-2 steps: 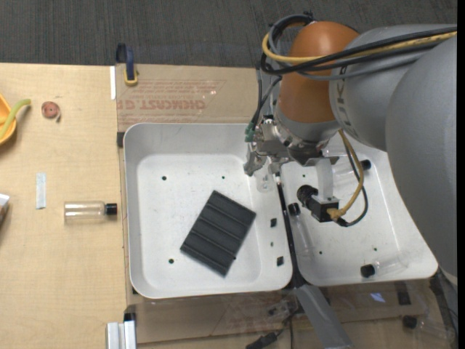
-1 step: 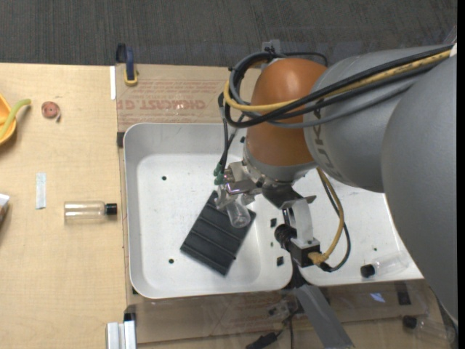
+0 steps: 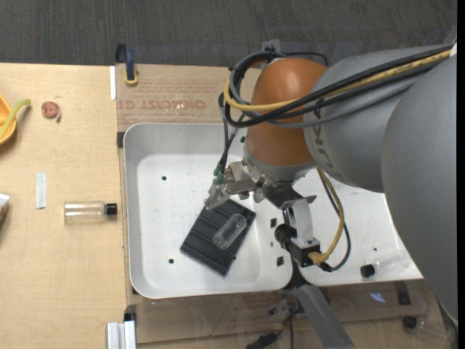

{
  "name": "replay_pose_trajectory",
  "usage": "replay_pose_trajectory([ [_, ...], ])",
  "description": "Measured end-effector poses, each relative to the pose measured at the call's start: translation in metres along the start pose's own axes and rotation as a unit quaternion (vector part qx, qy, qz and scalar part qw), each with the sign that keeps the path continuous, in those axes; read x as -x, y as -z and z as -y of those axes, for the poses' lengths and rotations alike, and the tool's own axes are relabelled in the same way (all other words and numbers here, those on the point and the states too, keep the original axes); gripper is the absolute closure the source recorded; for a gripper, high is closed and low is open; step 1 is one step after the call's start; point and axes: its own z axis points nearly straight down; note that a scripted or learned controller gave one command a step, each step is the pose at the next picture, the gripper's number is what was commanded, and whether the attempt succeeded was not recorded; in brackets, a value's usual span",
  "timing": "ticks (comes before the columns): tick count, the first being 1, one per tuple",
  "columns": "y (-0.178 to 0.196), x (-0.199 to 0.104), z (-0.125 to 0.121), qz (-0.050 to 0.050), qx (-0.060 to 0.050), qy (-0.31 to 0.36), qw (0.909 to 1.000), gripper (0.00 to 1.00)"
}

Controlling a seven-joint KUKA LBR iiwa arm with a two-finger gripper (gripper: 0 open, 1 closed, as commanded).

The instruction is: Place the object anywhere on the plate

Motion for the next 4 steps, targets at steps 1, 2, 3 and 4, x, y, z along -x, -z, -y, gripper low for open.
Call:
replay_pose_trajectory([
  [1,0.032,0.050,-0.080,0.001,0.002,0.205,0.9787,0.00],
  [2,0.086,0.089,-0.130,0.001,0.003,0.236,0.9717,0.00],
  [3,0.207,0.134,-0.108,0.002,0.003,0.358,0.9338,0.00],
  [4,0.235,0.209,-0.102,0.002,0.003,0.414,0.9104,0.00],
])
